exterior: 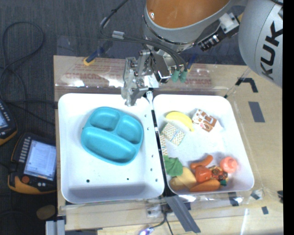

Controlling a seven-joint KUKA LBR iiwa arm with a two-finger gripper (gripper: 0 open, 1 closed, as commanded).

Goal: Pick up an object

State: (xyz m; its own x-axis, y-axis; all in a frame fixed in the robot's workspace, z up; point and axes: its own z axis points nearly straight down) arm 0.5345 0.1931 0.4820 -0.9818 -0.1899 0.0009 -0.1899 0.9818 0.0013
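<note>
My gripper [133, 94] hangs over the far edge of the left bin [73, 183], near the wall between the two bins. Nothing shows between its fingers. A blue divided plate [111, 134] lies in the left bin, just in front and to the left of the gripper. In the right bin [239, 133] lie a yellow banana [179, 120], a patterned cracker-like square [173, 133], a small red and white box [204, 120], a green leafy toy [172, 165], a pink round toy [229, 164] and a heap of orange and red toy food [204, 176].
The grey arm with its orange band [183, 11] reaches in from the top right above the bins. Cables [115, 34] run behind the bench. A teach pendant [32, 160] rests on the floor at the left.
</note>
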